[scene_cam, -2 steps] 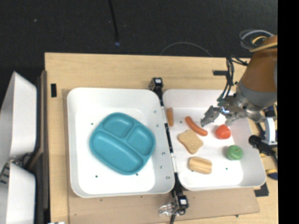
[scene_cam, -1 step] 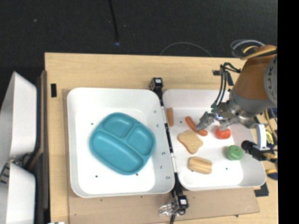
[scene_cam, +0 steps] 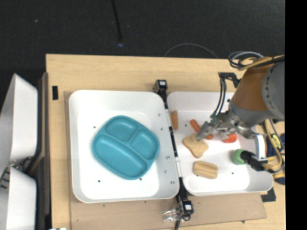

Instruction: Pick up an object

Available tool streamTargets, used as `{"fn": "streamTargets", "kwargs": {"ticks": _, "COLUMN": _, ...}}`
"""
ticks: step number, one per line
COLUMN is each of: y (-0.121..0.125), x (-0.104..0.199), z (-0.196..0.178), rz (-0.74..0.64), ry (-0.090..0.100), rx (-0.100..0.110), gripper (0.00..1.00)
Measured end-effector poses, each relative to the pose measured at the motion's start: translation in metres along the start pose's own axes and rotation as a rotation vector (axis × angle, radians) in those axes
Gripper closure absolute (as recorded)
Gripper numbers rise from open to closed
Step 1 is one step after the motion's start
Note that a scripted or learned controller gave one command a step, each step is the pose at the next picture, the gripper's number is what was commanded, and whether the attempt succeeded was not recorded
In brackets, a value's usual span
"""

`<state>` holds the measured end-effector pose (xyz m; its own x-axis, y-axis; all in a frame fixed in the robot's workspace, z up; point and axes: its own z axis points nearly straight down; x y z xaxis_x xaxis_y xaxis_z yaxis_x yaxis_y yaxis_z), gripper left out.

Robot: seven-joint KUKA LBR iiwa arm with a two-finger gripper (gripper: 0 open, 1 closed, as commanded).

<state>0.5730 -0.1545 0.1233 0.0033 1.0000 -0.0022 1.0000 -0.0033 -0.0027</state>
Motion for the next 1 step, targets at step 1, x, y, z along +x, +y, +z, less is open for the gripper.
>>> {"fn": "streamTargets", "kwargs": {"ticks": 1, "y": 0.0017, "x": -0.0019, "z": 0.0196, "rz": 0.0, "ry": 0.001, "rx": -0.005, "gripper": 0.0}}
